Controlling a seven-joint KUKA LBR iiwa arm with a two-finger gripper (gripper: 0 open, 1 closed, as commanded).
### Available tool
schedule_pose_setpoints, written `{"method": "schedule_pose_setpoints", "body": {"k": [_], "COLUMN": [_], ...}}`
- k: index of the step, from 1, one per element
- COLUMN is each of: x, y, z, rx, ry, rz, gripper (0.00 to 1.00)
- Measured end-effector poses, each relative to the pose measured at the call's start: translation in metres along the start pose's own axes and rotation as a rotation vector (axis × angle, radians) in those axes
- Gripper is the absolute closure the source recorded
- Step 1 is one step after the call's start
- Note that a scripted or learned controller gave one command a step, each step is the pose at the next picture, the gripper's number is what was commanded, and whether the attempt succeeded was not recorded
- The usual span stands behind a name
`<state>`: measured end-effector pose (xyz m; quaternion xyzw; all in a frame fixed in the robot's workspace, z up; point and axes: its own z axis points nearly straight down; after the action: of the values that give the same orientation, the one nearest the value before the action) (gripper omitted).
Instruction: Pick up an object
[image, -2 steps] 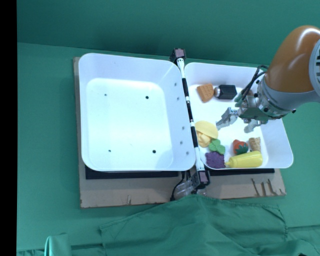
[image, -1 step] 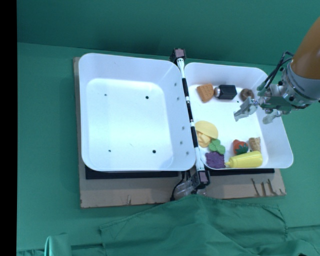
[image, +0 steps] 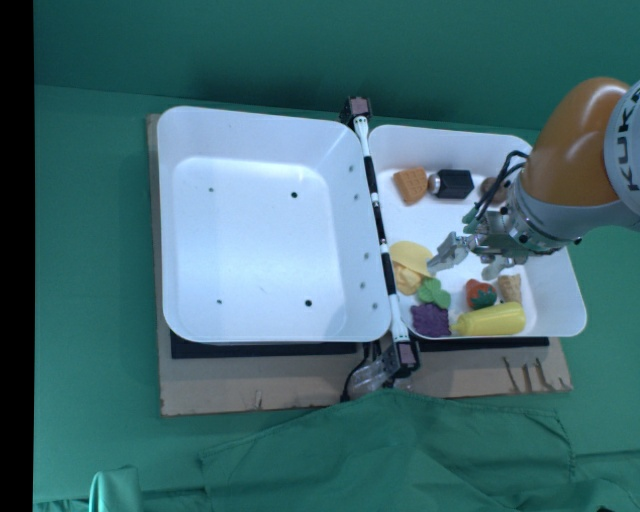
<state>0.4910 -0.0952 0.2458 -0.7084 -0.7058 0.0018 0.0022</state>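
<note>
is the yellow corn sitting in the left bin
No. The yellow corn lies in the right bin, near its front edge beside the purple grapes.

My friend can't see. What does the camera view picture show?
A grey and orange robot arm holds its tool over the right white bin, which holds toy foods like a yellow corn cob and purple grapes. The left white bin sits beside it on a green bench.
</note>
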Motion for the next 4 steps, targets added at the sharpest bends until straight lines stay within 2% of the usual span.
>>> {"method": "schedule_pose_setpoints", "body": {"k": [1,2,3,4], "x": [0.0,0.0,0.041,0.028], "y": [0.001,0.002,-0.006,-0.024], "z": [0.055,0.041,-0.038,-0.11], "rx": [-0.007,-0.014,-0.016,-0.018], "ry": [-0.002,-0.003,-0.001,-0.002], "rz": [0.002,0.004,-0.005,-0.001], "gripper": [0.0,1.0,1.0,1.0]}}
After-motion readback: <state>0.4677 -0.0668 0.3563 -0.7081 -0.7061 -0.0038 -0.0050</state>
